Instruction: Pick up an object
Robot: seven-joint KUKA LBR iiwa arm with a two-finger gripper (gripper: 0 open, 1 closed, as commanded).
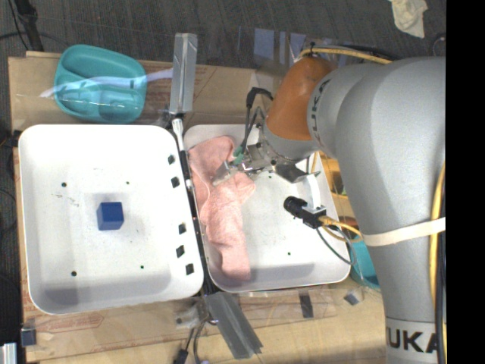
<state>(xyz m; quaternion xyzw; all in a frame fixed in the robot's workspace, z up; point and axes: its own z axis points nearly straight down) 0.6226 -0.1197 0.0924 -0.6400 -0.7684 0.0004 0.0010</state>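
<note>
A pink cloth (225, 207) lies crumpled along the left side of the right bin (303, 264), running from the bin's far left corner toward its near edge. My gripper (229, 170) reaches in from the right and sits low over the upper part of the cloth, its metal fingertips pressed against the fabric. Whether any cloth is pinched between them is hidden. A small blue cube (111, 215) rests on the floor of the left bin (45, 150), far from the gripper.
A teal plastic container (100, 83) stands behind the left bin. A black part with cables (303, 210) hangs over the right bin's floor. The grey arm covers the right side of the bench. A crumpled rag (406, 10) lies on the floor beyond.
</note>
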